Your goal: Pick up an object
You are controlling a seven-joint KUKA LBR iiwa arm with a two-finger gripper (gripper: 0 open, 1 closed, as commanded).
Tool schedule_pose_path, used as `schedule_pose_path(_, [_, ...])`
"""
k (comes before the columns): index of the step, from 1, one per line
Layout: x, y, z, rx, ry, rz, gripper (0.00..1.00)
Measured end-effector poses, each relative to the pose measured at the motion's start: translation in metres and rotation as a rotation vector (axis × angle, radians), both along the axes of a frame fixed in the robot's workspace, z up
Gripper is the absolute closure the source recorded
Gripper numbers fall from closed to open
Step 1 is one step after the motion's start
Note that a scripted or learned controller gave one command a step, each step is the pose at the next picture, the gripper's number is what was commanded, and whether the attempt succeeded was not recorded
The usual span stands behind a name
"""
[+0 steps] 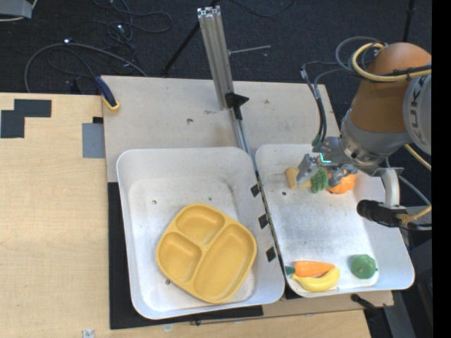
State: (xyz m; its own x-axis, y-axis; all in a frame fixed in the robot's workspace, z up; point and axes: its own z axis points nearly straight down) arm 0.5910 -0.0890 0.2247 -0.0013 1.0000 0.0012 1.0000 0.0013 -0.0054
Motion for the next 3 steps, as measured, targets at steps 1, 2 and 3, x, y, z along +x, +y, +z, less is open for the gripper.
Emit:
schedule_pose_path(1, [0.000, 0.000, 0.001, 0.000, -0.002, 0.000, 0.00])
schedule_pose_path(2, [-0.005, 0.005, -0.045, 0.000, 0.003, 0.000, 0.00])
schedule_pose_path(3, [-0.005, 0.000, -0.108, 0.000, 0.004, -0.002, 0.00])
